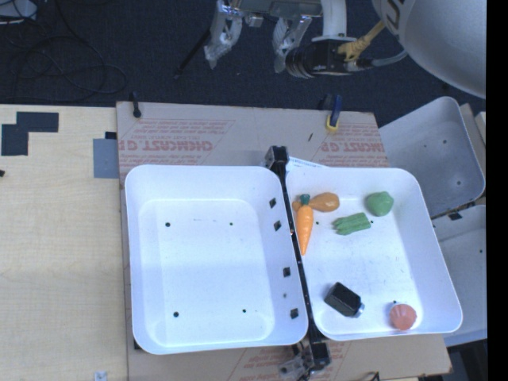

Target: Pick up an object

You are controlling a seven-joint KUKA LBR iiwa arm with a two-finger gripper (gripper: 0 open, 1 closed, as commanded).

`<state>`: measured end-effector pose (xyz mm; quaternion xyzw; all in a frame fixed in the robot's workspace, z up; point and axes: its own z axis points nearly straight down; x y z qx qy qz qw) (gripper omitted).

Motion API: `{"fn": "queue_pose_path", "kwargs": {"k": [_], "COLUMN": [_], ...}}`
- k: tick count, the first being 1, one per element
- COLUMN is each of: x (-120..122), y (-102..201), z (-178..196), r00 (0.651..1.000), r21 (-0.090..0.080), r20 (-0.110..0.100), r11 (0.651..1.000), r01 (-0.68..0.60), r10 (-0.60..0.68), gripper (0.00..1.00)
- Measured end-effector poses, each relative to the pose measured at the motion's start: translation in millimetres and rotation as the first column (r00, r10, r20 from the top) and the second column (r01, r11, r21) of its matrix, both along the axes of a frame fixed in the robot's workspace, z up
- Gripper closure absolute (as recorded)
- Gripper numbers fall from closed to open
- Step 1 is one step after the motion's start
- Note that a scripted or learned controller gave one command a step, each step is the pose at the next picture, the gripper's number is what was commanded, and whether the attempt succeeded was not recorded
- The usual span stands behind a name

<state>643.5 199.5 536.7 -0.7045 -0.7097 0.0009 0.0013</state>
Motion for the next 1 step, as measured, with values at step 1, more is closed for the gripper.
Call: {"fn": "queue_pose_path", "kwargs": {"k": [1], "x": [0.6], "y": [44.9], "z": [0.3], "r00": [1.0], "r21": [-0.002], "r20": [0.0], "r11": [1.0], "r01": [0.005], "r10": [-0.005], "gripper": [0.0]}}
